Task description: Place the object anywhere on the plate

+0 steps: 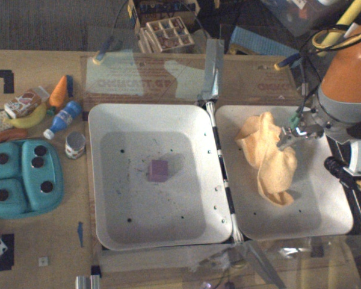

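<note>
from my feed i see the arm point(343, 89) reaching in over the right bin point(325, 221), its gripper point(287, 138) down at the upper right edge of the crumpled yellow cloth point(268, 158), which lies in that bin's left half. whether it is clenched on the cloth i cannot tell. the left bin point(108, 215) has a small purple block point(158, 170) near its middle. a teal tray point(21, 176) lies on the bench, left of the bins

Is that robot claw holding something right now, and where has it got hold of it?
Cannot be told for sure. The gripper sits at the right edge of the yellow cloth in the right bin, touching it, but a grasp isn't visible.
</note>
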### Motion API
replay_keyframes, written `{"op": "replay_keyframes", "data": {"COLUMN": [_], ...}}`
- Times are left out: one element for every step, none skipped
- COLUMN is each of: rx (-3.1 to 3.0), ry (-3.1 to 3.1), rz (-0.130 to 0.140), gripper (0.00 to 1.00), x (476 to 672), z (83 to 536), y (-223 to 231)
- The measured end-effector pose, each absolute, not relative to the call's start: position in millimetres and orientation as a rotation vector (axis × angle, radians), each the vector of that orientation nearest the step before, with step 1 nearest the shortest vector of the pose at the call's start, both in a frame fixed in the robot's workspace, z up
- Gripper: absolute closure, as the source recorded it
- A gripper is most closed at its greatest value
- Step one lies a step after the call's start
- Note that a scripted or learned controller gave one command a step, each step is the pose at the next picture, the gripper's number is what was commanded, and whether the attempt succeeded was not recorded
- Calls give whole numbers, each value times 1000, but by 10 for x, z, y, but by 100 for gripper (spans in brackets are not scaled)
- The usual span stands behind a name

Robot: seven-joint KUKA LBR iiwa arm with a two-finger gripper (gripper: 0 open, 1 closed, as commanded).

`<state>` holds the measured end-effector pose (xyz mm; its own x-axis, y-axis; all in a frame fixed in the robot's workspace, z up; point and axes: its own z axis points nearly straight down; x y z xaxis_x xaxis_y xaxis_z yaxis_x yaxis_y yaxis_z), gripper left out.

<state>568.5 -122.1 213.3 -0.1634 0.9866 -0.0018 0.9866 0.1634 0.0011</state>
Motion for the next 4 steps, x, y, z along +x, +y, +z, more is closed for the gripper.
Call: {"op": "replay_keyframes", "data": {"rx": [2119,2037,1861,1919], "ry": [2297,2388,2528,2484], "rz": [18,4,2,1], "gripper": [100,100,100,100], "x": [5459,5466,5370,5524], "z": [1019,1857,2297,2971], "y": [-988,341,902,177]}}
